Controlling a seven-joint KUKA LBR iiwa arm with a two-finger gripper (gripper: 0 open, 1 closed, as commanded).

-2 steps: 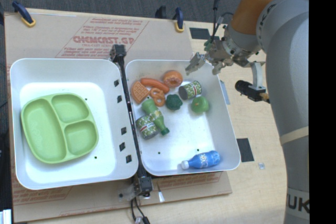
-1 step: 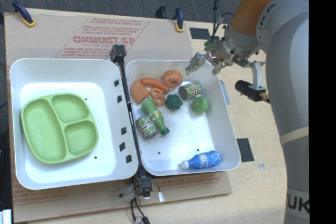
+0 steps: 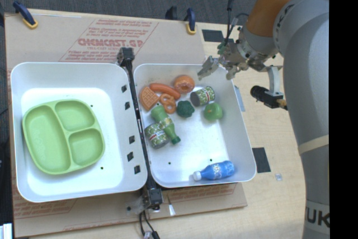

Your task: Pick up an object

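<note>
My gripper (image 3: 218, 70) hangs over the far right corner of the right bin (image 3: 238, 137), its two fingers spread open with nothing between them. Just below and left of it lies an orange doughnut (image 3: 183, 84), and a dark can (image 3: 202, 95) sits below it. Further into the bin are a green pepper (image 3: 212, 112), a broccoli piece (image 3: 185, 109), a hot dog (image 3: 162, 89), a waffle (image 3: 147, 98), a pretzel (image 3: 167, 102), a green bottle (image 3: 164, 123) and a green can (image 3: 156, 135). A blue bottle (image 3: 215, 171) lies near the front wall.
The left bin (image 3: 22, 78) holds a green divided plate (image 3: 63, 135). A black clip strip (image 3: 134, 120) joins the two bins. Cardboard (image 3: 112, 36) lies under both, held by clamps (image 3: 191, 20) at the far edge. The arm's grey body (image 3: 307, 92) fills the right side.
</note>
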